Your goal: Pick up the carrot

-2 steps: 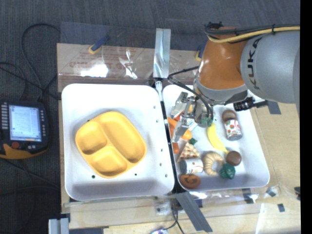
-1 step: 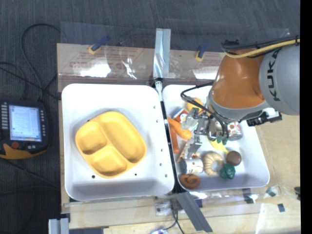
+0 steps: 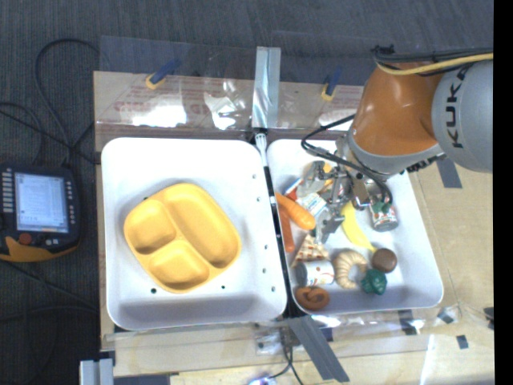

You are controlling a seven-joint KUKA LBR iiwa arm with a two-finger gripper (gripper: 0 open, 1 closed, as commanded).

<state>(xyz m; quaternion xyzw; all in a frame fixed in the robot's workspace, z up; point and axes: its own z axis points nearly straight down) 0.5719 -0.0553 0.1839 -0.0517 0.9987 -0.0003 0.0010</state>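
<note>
Only thing you can really read here is "KUKA", in dark letters running down the grey arm [image 3: 469, 119] at the upper right, just next to its orange band [image 3: 397, 111]. Even that gets cut off at the picture's edge, so you mostly see "KUK".

The handheld pendant [image 3: 38, 211] lying off the bench's left edge has a lit screen with something on it, but it's way too small to make out. The little can [image 3: 384, 214] near the right bin's [image 3: 425, 287] right wall has a label too, also unreadable.
</note>
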